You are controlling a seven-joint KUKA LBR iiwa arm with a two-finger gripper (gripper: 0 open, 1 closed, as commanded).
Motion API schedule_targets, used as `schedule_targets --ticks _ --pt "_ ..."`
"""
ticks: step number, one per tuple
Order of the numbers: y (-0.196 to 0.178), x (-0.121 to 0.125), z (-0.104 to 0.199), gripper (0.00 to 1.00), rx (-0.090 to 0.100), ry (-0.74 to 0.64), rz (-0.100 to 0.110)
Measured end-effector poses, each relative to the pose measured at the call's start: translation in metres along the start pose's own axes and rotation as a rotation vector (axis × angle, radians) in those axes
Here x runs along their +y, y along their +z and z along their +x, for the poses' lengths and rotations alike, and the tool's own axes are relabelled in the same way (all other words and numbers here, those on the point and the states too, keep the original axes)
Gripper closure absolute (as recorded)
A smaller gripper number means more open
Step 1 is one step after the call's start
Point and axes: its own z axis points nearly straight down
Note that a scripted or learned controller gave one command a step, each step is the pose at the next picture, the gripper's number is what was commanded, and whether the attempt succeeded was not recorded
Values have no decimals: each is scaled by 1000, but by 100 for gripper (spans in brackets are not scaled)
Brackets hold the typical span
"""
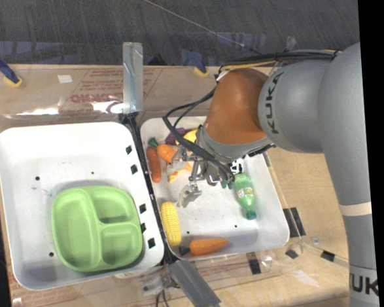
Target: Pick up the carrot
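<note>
The claw (193,190) hangs low over the middle of the right bin (269,226), below the arm's (307,109) orange band (235,107); we cannot tell whether it is open or closed, and we see nothing held in it. We count two white bins on the desk (318,272), side by side. The left bin (21,155) holds one thing, a green tray (97,226) with three compartments, lying toward its near side. The right bin holds the rest. We count two carrots: one (208,246) lies flat along the near wall, its tip pointing right, well apart from the claw; the other (154,164) lies against the left wall at the far end, next to a small heap of orange and yellow pieces (176,158) that we cannot make out. One corn cob (171,223) lies lengthwise along the left wall, between the two carrots, its near end just beside the near carrot's thick end. One green bottle (244,193) lies on its side to the right of the claw, cap toward the near wall. Black cables (176,118) loop from the wrist over the far end of the right bin, and the wrist itself hides part of that corner. The bin floor between the claw and the near carrot is bare.
</note>
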Motion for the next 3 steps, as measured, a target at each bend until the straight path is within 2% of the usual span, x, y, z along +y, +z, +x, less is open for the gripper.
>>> schedule_targets --ticks 1,2,3 --pt "13 2 -26 0 -10 -80 1" --pt "4 4 -27 100 -10 -84 1" --pt "4 4 -27 0 -10 -84 1"
